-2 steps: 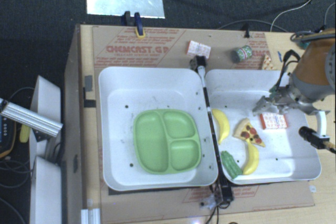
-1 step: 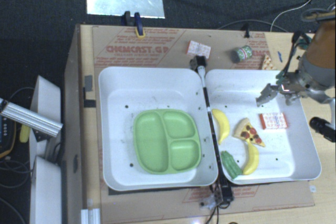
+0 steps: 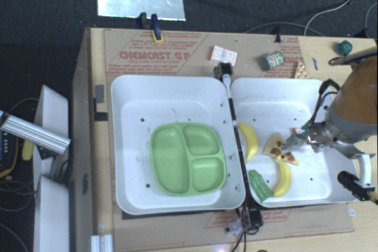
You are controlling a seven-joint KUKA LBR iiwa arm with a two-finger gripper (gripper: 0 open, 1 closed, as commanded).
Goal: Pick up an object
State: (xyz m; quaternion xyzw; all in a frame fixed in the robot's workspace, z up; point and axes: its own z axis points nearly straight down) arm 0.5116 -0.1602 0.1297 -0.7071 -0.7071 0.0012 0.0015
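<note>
The grey arm's two-finger gripper [image 3: 297, 139] is hanging low in the right white bin [image 3: 307, 93], its dark tip sitting just beside the small pizza-slice toy [image 3: 277, 147], perhaps touching it. Whether the tip is gripping anything cannot be told. A yellow banana [image 3: 250, 140] is lying to the slice's left, a second yellow banana [image 3: 284, 179] below it, a green ridged piece [image 3: 259, 184] near the bin's front corner. The arm's orange band [image 3: 359, 98] is being cut off at the frame edge. A green sectioned plate [image 3: 188, 158] is sitting in the left white bin [image 3: 131, 121].
</note>
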